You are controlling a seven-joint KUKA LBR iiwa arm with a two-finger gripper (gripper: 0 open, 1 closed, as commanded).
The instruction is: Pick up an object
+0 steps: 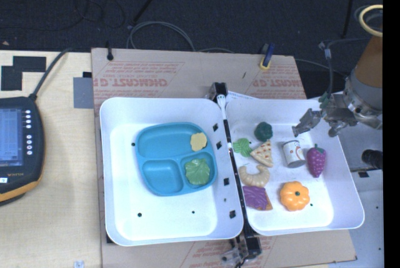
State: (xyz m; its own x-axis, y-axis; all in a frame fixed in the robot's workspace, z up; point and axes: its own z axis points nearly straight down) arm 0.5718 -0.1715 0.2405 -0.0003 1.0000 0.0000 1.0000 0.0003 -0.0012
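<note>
The gripper (322, 121) hangs over the right bin (347, 210) with its two dark fingers spread wide — nothing between them. The arm (369, 67) leans in from the right edge (orange band up top). Just beneath sit a small white can (292, 152) and purple grapes (316, 160) — near the fingers, not touching.

All the loose toy foods lie in the right bin (350, 198). Near its middle rests a small white can (292, 153), tilted. Touching its right side lies a purple grape bunch (316, 160). In front of the can sits an orange pumpkin (294, 195). Left of the can lie a pizza slice (264, 153), a dark green ball (263, 131), a shrimp (254, 175) and a purple piece (256, 198).
</note>
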